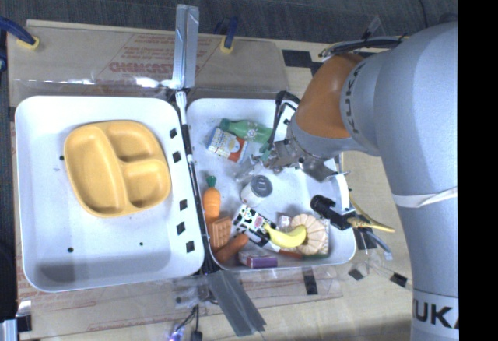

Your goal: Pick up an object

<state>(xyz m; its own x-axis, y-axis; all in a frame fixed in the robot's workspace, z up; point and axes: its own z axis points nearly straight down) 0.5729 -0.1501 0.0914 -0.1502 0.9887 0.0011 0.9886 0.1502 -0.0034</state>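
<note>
Seeing my tool (261, 166) low in the right white bin (233, 110), near the small round silver-topped jar (259, 187) | grip: cannot tell | yellow compartment tray (117, 166) in left bin (47, 254)

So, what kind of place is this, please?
Probably a robotics lab bench for pick-up trials, not a kitchen: a KUKA arm reaches over two white bins, and the toy banana and toy carrot lie jumbled in the right one.
</note>
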